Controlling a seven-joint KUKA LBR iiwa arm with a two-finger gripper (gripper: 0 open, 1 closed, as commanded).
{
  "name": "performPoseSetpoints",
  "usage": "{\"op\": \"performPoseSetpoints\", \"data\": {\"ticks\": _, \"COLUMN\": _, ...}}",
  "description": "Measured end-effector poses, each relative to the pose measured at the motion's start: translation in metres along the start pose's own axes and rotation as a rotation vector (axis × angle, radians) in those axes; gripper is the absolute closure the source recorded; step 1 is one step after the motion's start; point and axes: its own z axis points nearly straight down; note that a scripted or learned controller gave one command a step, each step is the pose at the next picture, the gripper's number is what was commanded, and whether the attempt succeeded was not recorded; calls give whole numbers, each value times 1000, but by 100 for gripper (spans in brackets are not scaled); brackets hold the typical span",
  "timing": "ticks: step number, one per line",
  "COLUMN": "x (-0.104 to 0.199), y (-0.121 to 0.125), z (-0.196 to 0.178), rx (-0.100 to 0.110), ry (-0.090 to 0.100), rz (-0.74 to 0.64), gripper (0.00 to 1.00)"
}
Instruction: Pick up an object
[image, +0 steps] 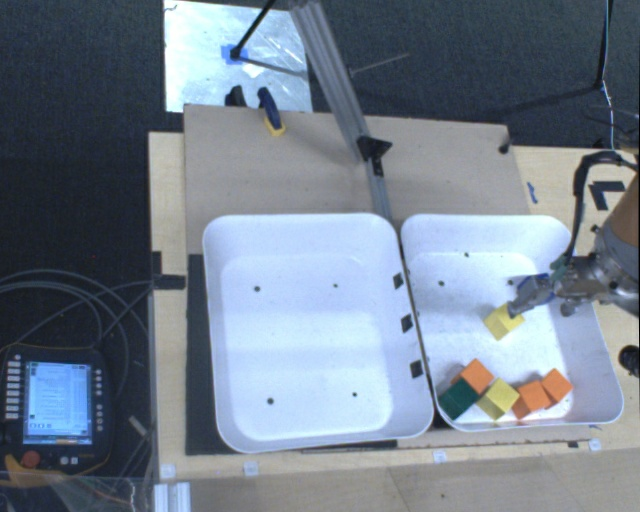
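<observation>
Camera view: gripper (522, 300) reaches into the right bin (590, 345) from the right, tips at a yellow block (503, 322), which sits mid-bin, corners turned diagonal; whether the block is gripped, cannot tell. Near edge holds a cluster: orange block (477, 375), green block (458, 399), second yellow block (497, 399). No readable writing; left bin (230, 300) alongside.

Grey metal pincer (522, 296), black cable loop (578, 190), tan wrist

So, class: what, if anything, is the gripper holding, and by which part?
It cannot be told. The gripper sits right at the top of a yellow block in the right bin, but a grip isn't visible.
</observation>
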Motion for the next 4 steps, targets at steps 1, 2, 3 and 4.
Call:
{"op": "performPoseSetpoints", "data": {"ticks": 1, "x": 0, "y": 0, "z": 0, "rx": -1, "ry": 0, "rz": 1, "gripper": 0}}
{"op": "performPoseSetpoints", "data": {"ticks": 2, "x": 3, "y": -9, "z": 49, "rx": 3, "ry": 0, "rz": 2, "gripper": 0}}
{"op": "performPoseSetpoints", "data": {"ticks": 3, "x": 2, "y": -11, "z": 112, "rx": 5, "ry": 1, "rz": 3, "gripper": 0}}
{"op": "performPoseSetpoints", "data": {"ticks": 4, "x": 1, "y": -11, "z": 120, "rx": 1, "ry": 0, "rz": 2, "gripper": 0}}
